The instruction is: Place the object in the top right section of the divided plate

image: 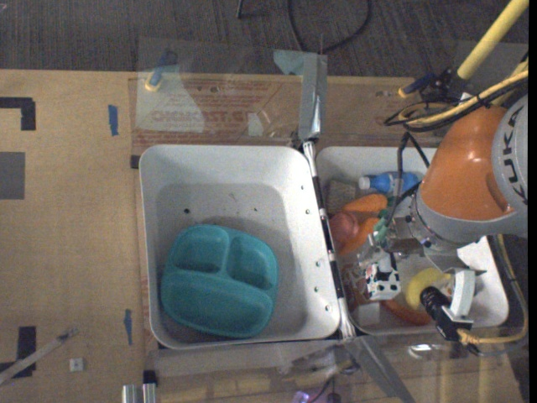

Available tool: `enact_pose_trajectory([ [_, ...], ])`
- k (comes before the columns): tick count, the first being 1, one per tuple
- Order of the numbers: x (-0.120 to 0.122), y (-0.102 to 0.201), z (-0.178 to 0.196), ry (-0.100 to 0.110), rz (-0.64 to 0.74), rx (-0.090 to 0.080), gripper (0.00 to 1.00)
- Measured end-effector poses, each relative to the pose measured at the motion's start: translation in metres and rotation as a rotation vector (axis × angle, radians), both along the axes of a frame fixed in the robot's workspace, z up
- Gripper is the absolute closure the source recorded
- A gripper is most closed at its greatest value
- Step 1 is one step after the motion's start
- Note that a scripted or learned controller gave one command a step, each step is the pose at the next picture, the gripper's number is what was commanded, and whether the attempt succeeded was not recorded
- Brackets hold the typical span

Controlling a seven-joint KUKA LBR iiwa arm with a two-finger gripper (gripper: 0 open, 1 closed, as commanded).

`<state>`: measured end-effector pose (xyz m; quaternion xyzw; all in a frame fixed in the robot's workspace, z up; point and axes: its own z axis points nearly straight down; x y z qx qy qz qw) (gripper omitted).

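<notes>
On cardboard-covered bench (pixel 67 225): two white bins (pixel 226 175), grey carpet (pixel 126 15) beyond

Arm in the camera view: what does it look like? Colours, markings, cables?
The arm is grey with a broad orange band and dark lettering on its side. Yellow and black cables run along it. The gripper is metal-grey, with a black-and-white patterned tag.

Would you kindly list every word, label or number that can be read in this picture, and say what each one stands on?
"KU": large grey letters on the grey and orange robot arm, cut off by the picture's edge.
Reddish print on the clear plastic sheet behind the left white bin: too blurred to read.
Black and white patterned tag under the arm: no letters readable.
</notes>
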<state>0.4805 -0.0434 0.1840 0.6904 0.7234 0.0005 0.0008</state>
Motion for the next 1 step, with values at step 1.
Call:
enact_pose_trajectory([
  [1,0.0044,-0.0120,-0.0003,0.001,-0.128,-0.001,1.00],
])
